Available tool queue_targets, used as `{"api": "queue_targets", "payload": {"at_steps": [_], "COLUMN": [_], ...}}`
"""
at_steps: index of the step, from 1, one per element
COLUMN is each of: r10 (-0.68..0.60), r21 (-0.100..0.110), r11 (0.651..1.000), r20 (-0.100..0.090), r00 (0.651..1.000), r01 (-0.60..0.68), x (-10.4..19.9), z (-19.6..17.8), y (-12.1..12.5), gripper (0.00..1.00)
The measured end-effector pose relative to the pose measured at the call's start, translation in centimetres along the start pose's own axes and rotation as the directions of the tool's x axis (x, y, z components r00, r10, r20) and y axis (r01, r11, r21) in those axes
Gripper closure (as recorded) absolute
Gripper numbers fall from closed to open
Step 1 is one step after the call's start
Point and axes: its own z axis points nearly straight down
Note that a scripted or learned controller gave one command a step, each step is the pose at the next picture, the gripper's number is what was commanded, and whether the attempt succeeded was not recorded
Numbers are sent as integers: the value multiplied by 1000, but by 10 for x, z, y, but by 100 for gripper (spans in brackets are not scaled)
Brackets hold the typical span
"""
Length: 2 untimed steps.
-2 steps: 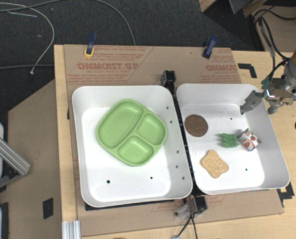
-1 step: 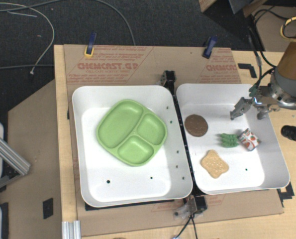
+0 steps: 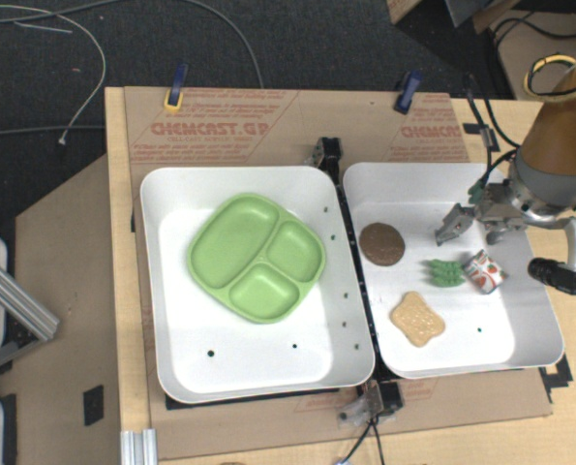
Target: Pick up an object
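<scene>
Fixed overhead camera, slanting down on both bins [image 3: 162, 260].

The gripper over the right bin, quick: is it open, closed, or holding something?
Gripper: open, holding nothing, above the right bin.

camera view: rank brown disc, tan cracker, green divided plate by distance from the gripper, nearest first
From the gripper, over the right bin's upper part:
1. Brown disc, right bin, by its left wall, to the view's left of the gripper.
2. Tan cracker, right bin, lower middle, below the disc.
3. Green divided plate, middle of the left bin, across the divide.
</scene>
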Motion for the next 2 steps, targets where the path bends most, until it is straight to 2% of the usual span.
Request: {"api": "queue_targets", "payload": {"at_steps": [1,2], "r10": [-1,0], "r21": [-1,-6], "r11": [1000,1000], "r20": [0,1], "r00": [1000,1000], "r01": [1,0], "x": [-1,-1], "z": [60,46], "y": [7,8], "gripper": [0,100]}}
